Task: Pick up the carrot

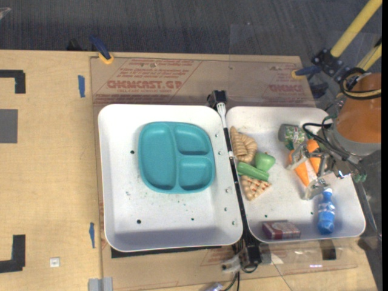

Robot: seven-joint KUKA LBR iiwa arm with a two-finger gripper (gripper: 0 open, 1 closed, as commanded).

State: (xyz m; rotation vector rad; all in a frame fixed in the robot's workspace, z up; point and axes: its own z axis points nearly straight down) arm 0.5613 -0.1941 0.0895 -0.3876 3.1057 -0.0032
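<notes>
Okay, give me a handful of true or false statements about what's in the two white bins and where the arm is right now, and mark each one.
1. The teal divided plate lies in the left bin. True.
2. The carrot lies in the left bin. False: it is in the right bin, under the tool.
3. The blue bottle sits near the right bin's front right corner. True.
4. The small dark red box is on the plate. False: it lies at the right bin's front edge.
5. The arm is over the left bin. False: it is over the right bin's right side.
</notes>
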